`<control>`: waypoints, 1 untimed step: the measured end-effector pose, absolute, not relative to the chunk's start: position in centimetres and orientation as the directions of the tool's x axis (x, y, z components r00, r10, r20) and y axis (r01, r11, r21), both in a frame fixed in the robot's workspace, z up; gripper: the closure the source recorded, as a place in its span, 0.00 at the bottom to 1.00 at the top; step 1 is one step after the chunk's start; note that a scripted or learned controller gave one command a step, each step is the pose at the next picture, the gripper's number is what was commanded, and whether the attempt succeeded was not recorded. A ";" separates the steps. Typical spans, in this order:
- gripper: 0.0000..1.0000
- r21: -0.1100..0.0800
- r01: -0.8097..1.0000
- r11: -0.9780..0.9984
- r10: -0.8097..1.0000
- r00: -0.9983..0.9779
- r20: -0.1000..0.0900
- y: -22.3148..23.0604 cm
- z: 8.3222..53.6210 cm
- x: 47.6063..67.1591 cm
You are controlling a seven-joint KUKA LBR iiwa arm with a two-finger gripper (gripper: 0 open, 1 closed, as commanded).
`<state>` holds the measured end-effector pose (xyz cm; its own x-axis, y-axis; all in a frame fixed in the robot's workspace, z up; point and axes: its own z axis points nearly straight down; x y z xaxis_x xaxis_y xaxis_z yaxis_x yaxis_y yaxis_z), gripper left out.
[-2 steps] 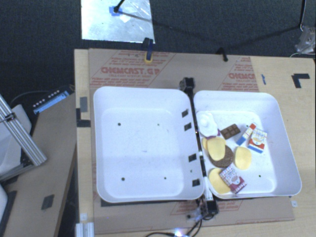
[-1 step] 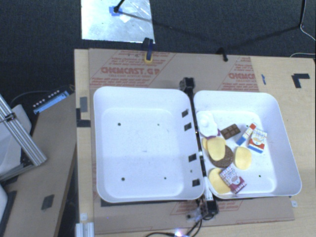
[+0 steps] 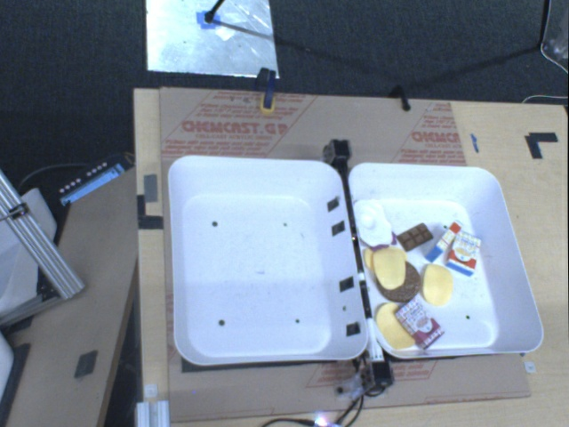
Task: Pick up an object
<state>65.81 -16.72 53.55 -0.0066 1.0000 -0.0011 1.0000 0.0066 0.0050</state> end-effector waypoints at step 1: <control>1.00 0.005 1.000 0.006 1.000 -0.006 -0.001 -14.5 53.6 66.9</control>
